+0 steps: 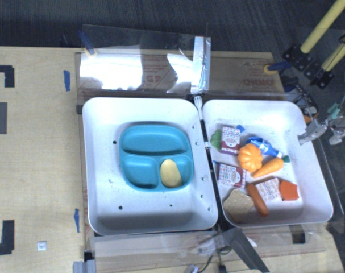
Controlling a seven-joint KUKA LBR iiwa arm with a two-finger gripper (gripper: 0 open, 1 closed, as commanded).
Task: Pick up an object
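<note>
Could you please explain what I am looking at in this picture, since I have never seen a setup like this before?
One fixed camera looks down at a slant on a wooden bench with two shallow white bins. The left bin holds a blue divided tray with a yellow egg-shaped item in its lower right compartment. The right bin holds a pile of toy food: a small orange pumpkin, a carrot, a sausage, a bread slice and small printed cartons. At the right edge, the robot's end effector sits by the right bin's rim, holding nothing that I can see.

The gripper [323, 128] sits at the far right of the view, low and small in frame, its metallic tip pointing leftward, with too little detail to judge more of its pose.
</note>
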